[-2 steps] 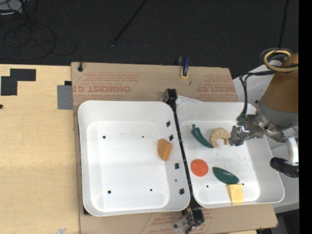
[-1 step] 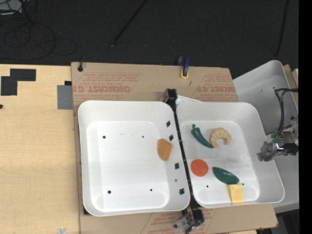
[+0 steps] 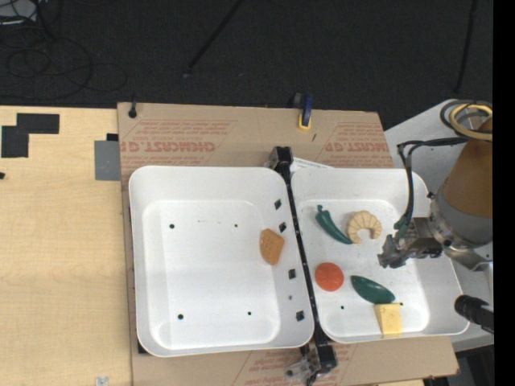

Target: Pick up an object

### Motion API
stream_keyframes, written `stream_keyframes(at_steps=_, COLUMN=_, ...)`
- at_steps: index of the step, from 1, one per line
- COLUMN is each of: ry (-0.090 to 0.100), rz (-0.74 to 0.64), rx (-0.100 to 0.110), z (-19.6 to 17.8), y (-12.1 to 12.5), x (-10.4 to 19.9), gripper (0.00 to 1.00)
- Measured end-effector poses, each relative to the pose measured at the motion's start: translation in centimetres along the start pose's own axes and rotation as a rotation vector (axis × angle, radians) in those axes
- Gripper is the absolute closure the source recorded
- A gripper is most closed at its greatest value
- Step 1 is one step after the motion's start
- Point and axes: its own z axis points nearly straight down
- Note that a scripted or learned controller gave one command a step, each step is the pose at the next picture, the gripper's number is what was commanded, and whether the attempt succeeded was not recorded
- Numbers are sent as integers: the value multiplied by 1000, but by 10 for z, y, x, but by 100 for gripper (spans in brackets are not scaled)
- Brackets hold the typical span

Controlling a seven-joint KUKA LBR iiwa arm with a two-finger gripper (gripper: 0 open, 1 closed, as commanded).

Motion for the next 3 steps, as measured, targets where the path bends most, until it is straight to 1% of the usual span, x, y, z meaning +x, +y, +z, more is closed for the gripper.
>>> stream_keyframes(at_steps=1, ry=-1, rz=-2, rx=2, z=9, y=-2, x=91, gripper=100)
stream_keyframes(at_steps=2, ry=-8, rz=17, rx=0, z=8, y=-4, x=-10, gripper=100)
stream_keyframes(at_steps=3, ry=-1, rz=1, rx=1, z=10, y=5, x=64, gripper=100)
